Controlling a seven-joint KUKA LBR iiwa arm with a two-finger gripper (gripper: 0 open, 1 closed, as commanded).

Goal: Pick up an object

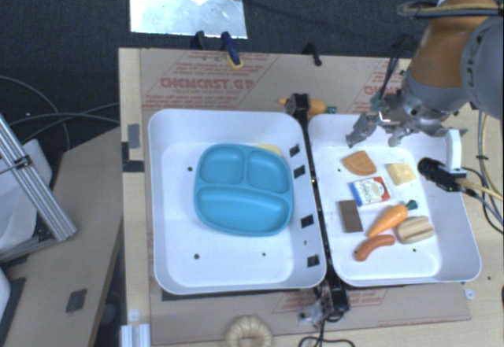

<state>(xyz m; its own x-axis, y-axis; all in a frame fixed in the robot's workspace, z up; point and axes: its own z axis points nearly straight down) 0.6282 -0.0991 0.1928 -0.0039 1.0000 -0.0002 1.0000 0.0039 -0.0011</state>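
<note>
The right bin (453,259) holds several toy foods: an orange wedge (358,163), a yellow cheese block (401,173), a blue and white packet (370,191), a brown bar (350,215), a carrot (390,218), a bread roll (415,229) and a sausage (373,246). My gripper (379,131) hangs over the bin's far edge, just above and behind the orange wedge. Its two fingers are spread open with nothing between them.
The left bin (173,259) bears a blue divided plate (242,188) with a small yellow piece (270,149) behind it. A yellow-orange object (315,107) lies past the bins' far rims. A black and white fitting (442,168) juts over the right bin's right side.
</note>
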